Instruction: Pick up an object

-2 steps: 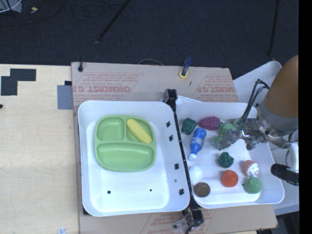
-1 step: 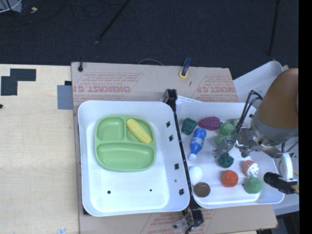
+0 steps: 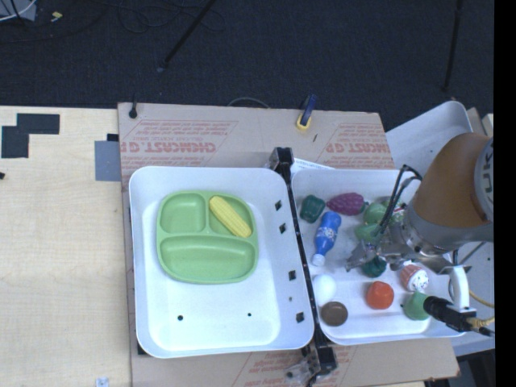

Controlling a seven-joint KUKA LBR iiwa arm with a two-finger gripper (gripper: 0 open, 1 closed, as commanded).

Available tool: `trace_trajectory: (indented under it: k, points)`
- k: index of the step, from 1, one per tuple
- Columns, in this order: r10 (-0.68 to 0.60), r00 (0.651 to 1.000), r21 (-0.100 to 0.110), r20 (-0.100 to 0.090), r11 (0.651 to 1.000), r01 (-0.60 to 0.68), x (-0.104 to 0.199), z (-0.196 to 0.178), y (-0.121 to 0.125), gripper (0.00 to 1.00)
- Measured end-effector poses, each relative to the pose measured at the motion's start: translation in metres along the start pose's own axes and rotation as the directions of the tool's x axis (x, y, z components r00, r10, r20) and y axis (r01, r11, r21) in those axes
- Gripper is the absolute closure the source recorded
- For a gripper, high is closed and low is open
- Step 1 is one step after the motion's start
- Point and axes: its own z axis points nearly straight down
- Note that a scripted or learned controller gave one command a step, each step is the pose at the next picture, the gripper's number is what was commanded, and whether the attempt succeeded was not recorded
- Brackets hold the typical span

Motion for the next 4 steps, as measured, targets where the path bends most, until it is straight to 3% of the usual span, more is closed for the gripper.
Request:
trace_trajectory:
  k: [1,2,4]
  points:
    - [0.0,1.0,-0.005,0.001,1.0,0.0,0.002,0.052,0.0,0.0]
    - [0.008,1.0,-0.004,0.0,1.0,-0.008,0.0,0.04,0.0,1.0]
    - [-0.001,1.0,-0.011,0.002,1.0,0.001,0.01,-0.06,0.007,1.0]
